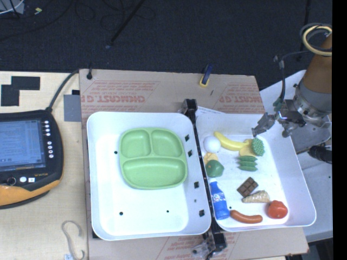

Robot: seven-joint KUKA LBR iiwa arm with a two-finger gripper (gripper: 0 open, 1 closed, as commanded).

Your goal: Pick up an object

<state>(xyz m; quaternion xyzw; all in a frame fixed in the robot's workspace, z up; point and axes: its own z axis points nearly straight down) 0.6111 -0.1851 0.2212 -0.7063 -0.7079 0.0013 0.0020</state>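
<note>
The right white bin (pixel 290 167) holds several toy foods: a white egg (pixel 211 143), a yellow banana (pixel 229 141), a knobbly green piece (pixel 257 146), a green pepper (pixel 214 168), green pods (pixel 248 162), a brown chocolate square (pixel 247 186), a tan pastry (pixel 256 197), a blue bottle (pixel 218 199), a red sausage (pixel 246 217) and a red tomato (pixel 277 209). My gripper (pixel 274 128) hangs over the bin's far right corner, just above and right of the knobbly green piece. Its fingers are spread open with nothing between them.
The left white bin (pixel 103 199) holds a green divided plate (pixel 153 158). A teach pendant (pixel 24 150) lies at the far left. A blue and yellow clip (pixel 205 76) sits on the cardboard behind the bins, and a carabiner (pixel 73 234) lies at the front left.
</note>
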